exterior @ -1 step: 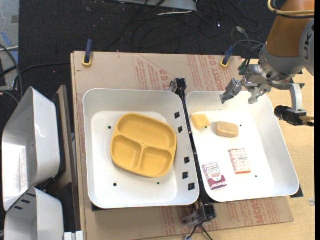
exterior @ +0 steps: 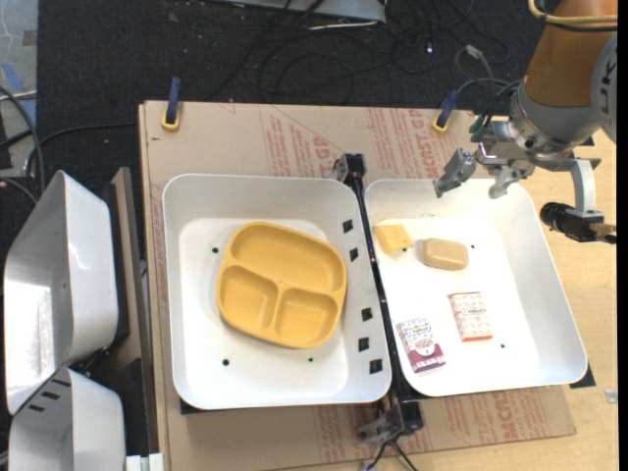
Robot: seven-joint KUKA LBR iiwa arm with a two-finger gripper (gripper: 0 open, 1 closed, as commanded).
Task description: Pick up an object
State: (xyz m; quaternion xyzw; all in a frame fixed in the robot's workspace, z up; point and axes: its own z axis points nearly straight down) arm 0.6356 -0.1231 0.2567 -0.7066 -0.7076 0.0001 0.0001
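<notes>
My fingers (exterior: pixel 479 173) hung apart, clamped on nothing, upper right of frame above right bin (exterior: pixel 549 292). Tan soap bar (exterior: pixel 444 254), yellow wedge (exterior: pixel 393 237) untouched; pick not begun.

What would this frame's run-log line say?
gripper: open, above right bin's far edge, holding nothing | right bin: yellow wedge, tan block, two small packets | left bin: yellow tray

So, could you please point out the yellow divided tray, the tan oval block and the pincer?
Yellow divided plastic tray (exterior: pixel 282 285): camera view, central divider.
Tan oval block (exterior: pixel 444 254): camera view, top face.
Pincer (exterior: pixel 474 177): camera view, midway between fingertips.
</notes>
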